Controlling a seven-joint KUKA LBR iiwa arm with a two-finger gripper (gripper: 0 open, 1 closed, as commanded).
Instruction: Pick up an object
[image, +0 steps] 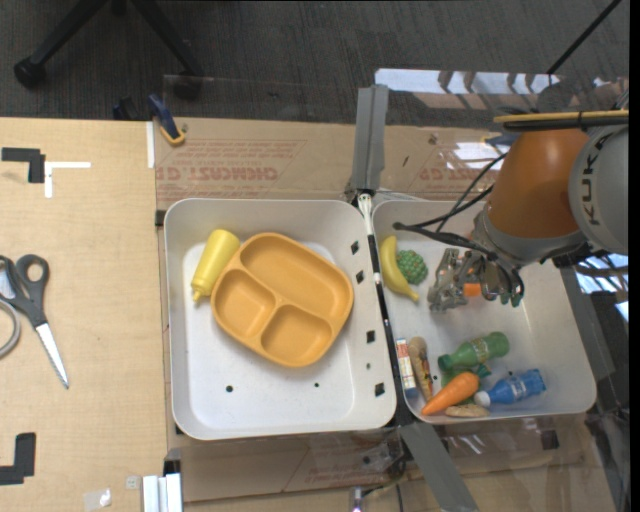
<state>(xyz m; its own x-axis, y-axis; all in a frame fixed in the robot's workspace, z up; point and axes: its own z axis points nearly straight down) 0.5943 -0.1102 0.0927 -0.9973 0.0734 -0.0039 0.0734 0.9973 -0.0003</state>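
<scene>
The gripper (452, 285) hung low over the right bin (570, 330), near its far-left corner, just beside the banana (391, 272) and green fruit (411, 266). Whether it was apart or clamped could not be told. Likely candidates crowded the bin's near edge: a carrot (450, 392), green bottle (478, 351) and blue bottle (515, 386). The left bin (200, 400) carried a divided yellow plate (283, 298) and yellow bottle (213, 262).

Wooden bench (80, 400) at frame left bears scissors (35, 310); two white bins, left bin (270, 410) and right bin (570, 340), occupy centre and right.
</scene>
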